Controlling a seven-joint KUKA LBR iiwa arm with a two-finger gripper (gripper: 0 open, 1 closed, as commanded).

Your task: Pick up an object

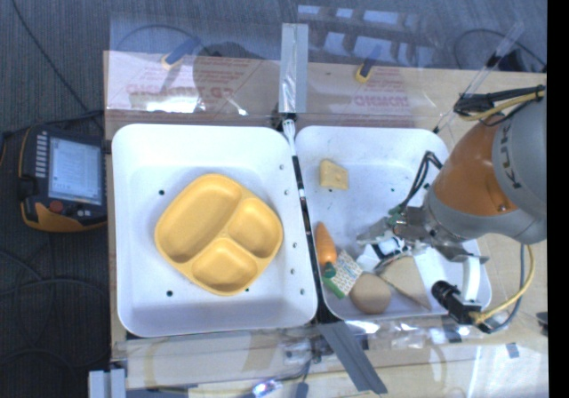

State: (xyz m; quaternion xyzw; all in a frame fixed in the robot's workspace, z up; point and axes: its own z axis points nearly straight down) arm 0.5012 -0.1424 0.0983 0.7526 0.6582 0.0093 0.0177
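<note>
Grey carpet surrounds the bench. In the right bin (404, 143) lie a carrot (325, 244), a cheese wedge (334, 175) and a brownish potato-like lump (371, 296); the gripper (391, 241) hovers above them, its grip unclear. A yellow divided tray (220, 232) fills the left bin (133, 210).

Bright, even overhead light, glare on the clear panels (356, 41), slightly soft focus.
</note>
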